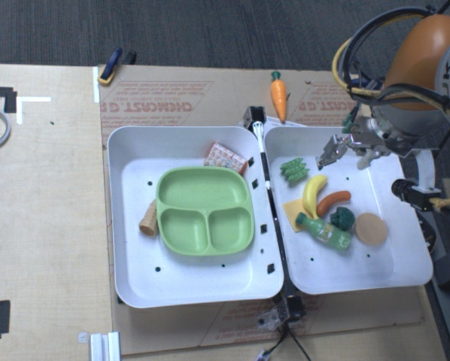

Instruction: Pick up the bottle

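The bottle (325,232), green with a label band, lies on its side in the right bin (405,269), toward that bin's near-middle, its cap end pointing to the divider between the bins and touching the corner of a yellow slice of toy cheese (293,210). Just beside the bottle's other end sits a round tan toy cookie (371,229), and a dark green toy broccoli (342,217) rests against the bottle's upper side. A little farther back an orange-red toy sausage (334,201) lies next to a yellow toy banana (313,192), with a leafy green toy vegetable (293,170) beyond them near the divider. In the left bin (127,269) a light green divided plate (205,210) takes up the middle; a cork-coloured cylinder (149,219) lies just beside its left edge, and a patterned red-and-white packet (225,157) peeks from behind its far edge. The gripper (332,153) hangs over the far part of the right bin, well apart from the bottle and above the leafy vegetable's side; its fingers stand slightly apart with nothing between them. Past the bins, a toy carrot (278,95) lies on the cardboard (165,100), and a blue and yellow marker (110,65) rests at the cardboard's far left corner.
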`<state>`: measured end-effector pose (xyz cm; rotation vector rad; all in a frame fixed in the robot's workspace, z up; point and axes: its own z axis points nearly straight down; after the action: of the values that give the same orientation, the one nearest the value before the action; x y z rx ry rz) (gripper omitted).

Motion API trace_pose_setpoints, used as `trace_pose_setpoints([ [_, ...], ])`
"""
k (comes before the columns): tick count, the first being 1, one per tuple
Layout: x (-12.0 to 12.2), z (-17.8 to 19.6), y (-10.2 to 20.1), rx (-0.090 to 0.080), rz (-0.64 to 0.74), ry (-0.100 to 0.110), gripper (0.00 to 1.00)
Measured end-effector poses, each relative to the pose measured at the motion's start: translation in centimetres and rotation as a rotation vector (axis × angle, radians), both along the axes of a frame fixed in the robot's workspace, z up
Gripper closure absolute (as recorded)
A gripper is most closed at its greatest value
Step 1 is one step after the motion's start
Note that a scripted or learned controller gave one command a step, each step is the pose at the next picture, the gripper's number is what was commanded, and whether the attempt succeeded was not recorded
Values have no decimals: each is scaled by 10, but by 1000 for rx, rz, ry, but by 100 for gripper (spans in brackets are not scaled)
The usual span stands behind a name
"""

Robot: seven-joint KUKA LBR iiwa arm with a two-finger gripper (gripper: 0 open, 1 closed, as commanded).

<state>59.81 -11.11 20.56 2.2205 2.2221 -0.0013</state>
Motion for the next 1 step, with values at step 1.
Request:
trace_pose_setpoints([
  [1, 0, 9, 0, -1, 0, -1, 100],
])
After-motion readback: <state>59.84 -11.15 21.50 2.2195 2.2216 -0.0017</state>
